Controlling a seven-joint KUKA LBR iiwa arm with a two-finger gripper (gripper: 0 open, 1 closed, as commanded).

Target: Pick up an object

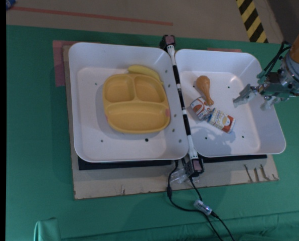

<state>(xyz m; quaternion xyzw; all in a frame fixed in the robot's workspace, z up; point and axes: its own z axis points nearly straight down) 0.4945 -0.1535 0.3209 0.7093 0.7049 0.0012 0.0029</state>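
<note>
Gripper (254, 98): positioned over the right side of the right bin, carried in on the grey arm from the right. Two fingers are visible, spread apart with nothing between them; the hand is open and holds no object.

Gripper attitude: fingers point leftward and down toward the bin floor, consistent with an approach rather than a lift.

Right bin (267, 134): shallow white tray holding three candidate objects, all grouped in its left half, well apart from the gripper.

Toy drumstick (205, 88): tan and orange, lying flat near the divider, bone end toward the lower right.

Small can (200, 107): red and white, lying on its side just below the drumstick.

Flat packet (220, 120): white with orange and red print, lying flat, touching or just beside the can at its lower right.

Left bin (87, 144): holds a yellow divided plate (136, 104), lying flat in the centre, with a banana (143, 71) tucked against its upper rim.

Task status: pick not yet made; no object is off the bin floor.

Next move, as judged: travel left to reach the cluster. The drumstick lies clear of its neighbours and offers a narrow shaft for the fingers.

Risk: the can and packet lie so close that closing on one may push the other.
</note>
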